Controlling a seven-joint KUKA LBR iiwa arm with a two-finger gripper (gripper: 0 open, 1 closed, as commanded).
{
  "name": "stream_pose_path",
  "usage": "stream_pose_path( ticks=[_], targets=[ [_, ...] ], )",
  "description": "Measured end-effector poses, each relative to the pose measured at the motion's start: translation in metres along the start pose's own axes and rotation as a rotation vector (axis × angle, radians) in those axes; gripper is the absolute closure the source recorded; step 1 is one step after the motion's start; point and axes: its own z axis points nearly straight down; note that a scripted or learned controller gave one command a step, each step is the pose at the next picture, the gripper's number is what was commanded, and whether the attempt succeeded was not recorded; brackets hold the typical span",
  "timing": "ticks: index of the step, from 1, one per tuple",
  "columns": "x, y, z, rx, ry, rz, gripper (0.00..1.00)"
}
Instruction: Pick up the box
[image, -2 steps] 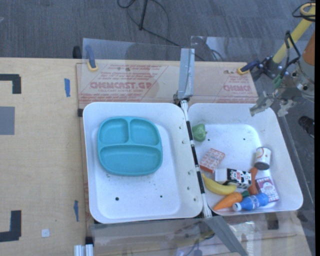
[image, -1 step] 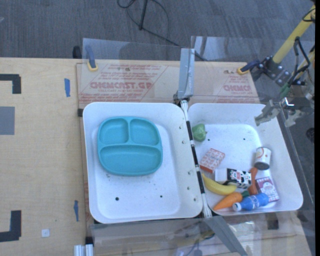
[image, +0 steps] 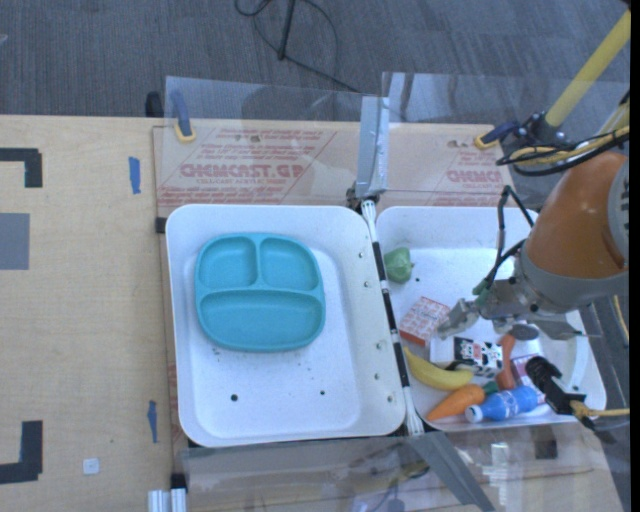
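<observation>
Wooden bench (image: 80, 300), left bin (image: 200, 400) holding teal tray (image: 260, 290); right bin (image: 440, 260) holding box (image: 423, 319), banana (image: 437, 372); end effector (image: 470, 312) state unclear

The box (image: 424, 319) is lying flat on the floor of the right bin (image: 440, 262), over toward that bin's 9 o'clock side. It is showing a small, roughly square face, white with red-orange printing, and it is sitting turned at a slant so that its corners are pointing toward the bin's walls. The print is too small to read. The green object (image: 398, 264) is lying at its 11 o'clock, apart from it, and the banana (image: 436, 372) is lying just beside it at its 6 o'clock.
</observation>
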Motion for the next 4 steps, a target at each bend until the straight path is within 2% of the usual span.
stream_pose_path(
  ticks=[1,2,3,4],
  targets=[
    [0.001,0.032,0.058,-0.011,0.001,0.032,0.00],
    [0.007,0.026,0.058,-0.014,0.005,0.307,0.00],
    [-0.018,0.118,0.057,-0.016,-0.002,0.524,0.00],
    [-0.054,0.145,0.060,0.021,0.004,0.729,0.00]
  ],
)
